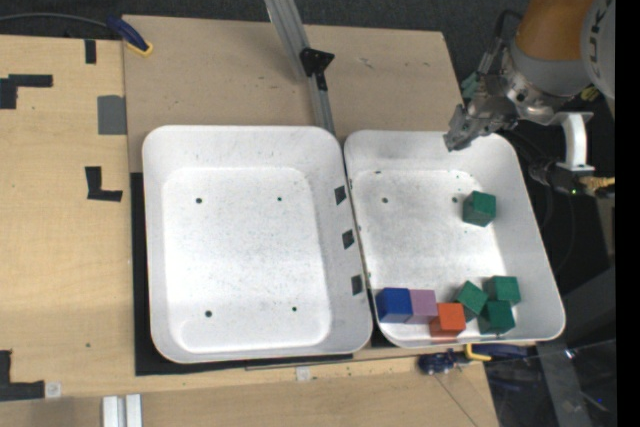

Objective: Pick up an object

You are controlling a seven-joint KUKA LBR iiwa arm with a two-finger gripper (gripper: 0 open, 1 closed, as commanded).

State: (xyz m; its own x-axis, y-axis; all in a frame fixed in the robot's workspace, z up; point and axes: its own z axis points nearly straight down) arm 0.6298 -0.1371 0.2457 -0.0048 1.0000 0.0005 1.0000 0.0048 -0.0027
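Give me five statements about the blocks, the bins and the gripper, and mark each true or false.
1. All the blocks lie in the right bin. True.
2. The gripper hangs over the bin's far right corner. True.
3. The lone green block touches the blue block. False: they lie well apart.
4. The orange block sits at the bin's far edge. False: it is at the near edge.
5. The purple block lies beside the blue one. True.
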